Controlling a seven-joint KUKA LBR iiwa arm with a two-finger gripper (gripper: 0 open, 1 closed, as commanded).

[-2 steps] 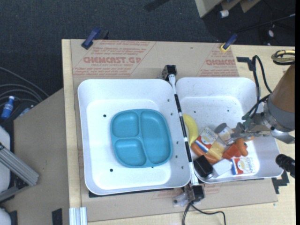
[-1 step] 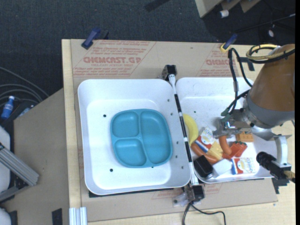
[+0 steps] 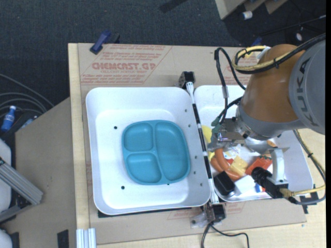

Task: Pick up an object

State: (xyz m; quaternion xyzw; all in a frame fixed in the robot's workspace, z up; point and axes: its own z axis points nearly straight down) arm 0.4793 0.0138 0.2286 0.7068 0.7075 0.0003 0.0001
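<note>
A grey KUKA arm [image 3: 289, 81] with an orange band above its wrist reaches in from the right and hangs low over the right-hand white bin [image 3: 220, 94], its bulk covering much of that bin's middle. The end effector [image 3: 227, 136] sits at the bin's left side, just above a heap of small items; whether it is open, closed or gripping anything cannot be told from here, as the wrist hides it. The heap lies in the lower left part of the right bin: a yellow piece [image 3: 207, 134] against the divider between the bins, an orange sausage-shaped object [image 3: 219, 160] just below the end effector, a pale yellow wedge [image 3: 239, 165] touching it, a red-orange item [image 3: 261, 163] to the right, and a black object [image 3: 224, 183] at the front edge. In the left bin [image 3: 98, 138] a teal three-compartment tray [image 3: 155, 152] rests flat near the centre. Both bins stand side by side on a bench [image 3: 124, 63] covered in printed brown board. A blue clip [image 3: 100, 42] lies at the bench's far edge.
</note>
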